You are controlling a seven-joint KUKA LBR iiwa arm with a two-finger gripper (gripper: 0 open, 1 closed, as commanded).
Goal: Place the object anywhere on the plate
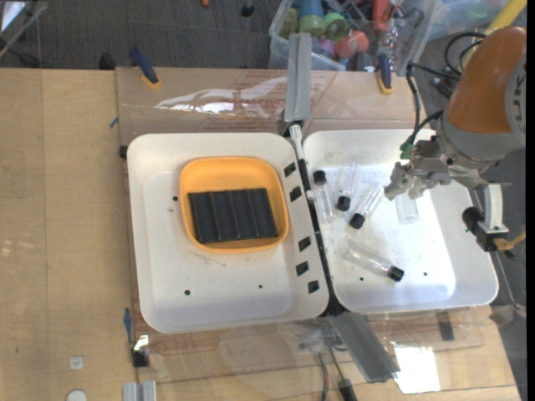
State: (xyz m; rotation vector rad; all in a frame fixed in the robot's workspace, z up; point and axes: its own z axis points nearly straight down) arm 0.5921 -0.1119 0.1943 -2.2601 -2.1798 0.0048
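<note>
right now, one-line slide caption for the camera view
End effector poised over clear vials in the right bin; orange plate waits in the left.

We see the arm (489, 90) as a rounded grey body with a broad orange band, black cables looping beside it, and a silvery metal gripper (407, 184) assembly with small green accents.

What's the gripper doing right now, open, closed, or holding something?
Gripper: cannot be told; it hangs over the right bin, above the vials.
</note>
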